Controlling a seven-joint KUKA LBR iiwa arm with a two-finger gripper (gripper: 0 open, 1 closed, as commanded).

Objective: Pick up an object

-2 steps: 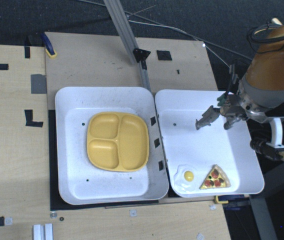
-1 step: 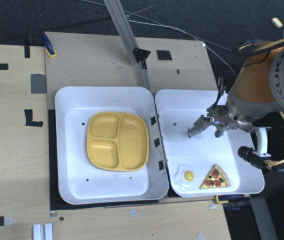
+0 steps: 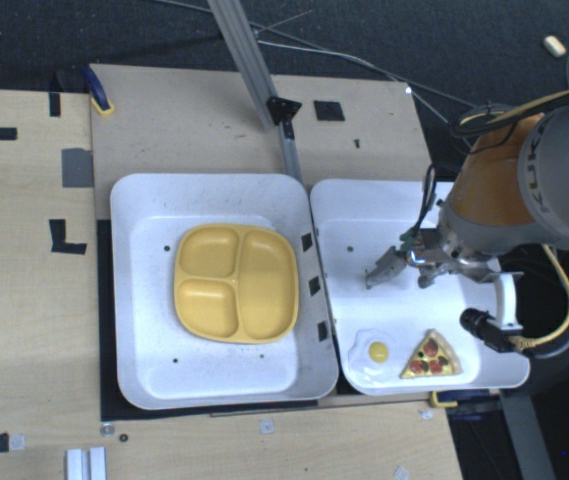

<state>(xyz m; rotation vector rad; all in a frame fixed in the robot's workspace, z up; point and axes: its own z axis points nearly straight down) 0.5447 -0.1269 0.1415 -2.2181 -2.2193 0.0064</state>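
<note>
Fingers of our gripper [image 3: 402, 271] hung spread and bare over the right bin [image 3: 336, 208], presumably approaching the pizza slice [image 3: 431, 356] below.

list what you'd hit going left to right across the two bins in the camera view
yellow divided plate in the left bin → toy fried egg → gripper → toy pizza slice, all three over the right bin

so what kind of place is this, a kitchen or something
More likely a robot lab test bench than a kitchen: a grey and orange arm reaches over two white bins, which hold toy food and a yellow divided plate, with loose cables behind.
</note>
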